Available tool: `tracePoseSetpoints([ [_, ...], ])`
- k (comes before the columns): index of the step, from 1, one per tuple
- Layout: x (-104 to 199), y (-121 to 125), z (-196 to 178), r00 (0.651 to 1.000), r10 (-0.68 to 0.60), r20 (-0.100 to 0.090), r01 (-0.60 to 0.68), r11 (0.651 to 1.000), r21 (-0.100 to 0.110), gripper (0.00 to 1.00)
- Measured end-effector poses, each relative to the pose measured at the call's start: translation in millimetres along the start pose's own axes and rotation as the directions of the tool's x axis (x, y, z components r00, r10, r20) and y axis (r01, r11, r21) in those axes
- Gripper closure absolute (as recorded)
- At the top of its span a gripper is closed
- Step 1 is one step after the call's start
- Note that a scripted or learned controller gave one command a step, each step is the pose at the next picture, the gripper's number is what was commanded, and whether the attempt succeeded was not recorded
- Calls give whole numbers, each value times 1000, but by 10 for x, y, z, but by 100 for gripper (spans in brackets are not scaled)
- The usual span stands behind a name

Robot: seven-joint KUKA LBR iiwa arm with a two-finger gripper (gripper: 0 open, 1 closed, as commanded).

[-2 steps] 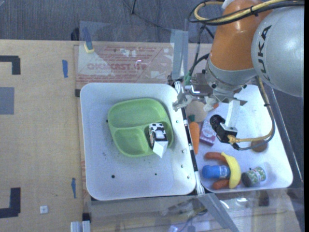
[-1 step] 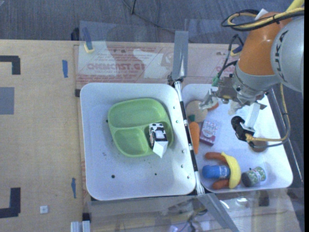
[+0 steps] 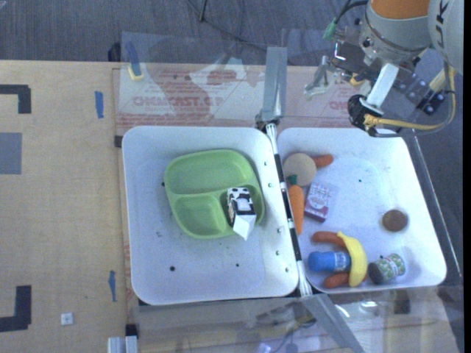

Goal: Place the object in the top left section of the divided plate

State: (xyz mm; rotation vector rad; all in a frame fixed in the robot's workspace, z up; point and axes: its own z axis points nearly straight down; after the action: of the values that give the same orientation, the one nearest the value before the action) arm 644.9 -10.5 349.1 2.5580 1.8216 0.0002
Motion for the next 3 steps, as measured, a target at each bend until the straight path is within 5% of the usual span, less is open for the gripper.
tracePoseSetpoints([
  [1,-282,272,824,967,256,2,-256,967,4,0],
  [2,-595,127,-640,816,578,1,-578,816,1,0],
  [3,-1392,425,257,630,777,3,-777,630,4,0],
])
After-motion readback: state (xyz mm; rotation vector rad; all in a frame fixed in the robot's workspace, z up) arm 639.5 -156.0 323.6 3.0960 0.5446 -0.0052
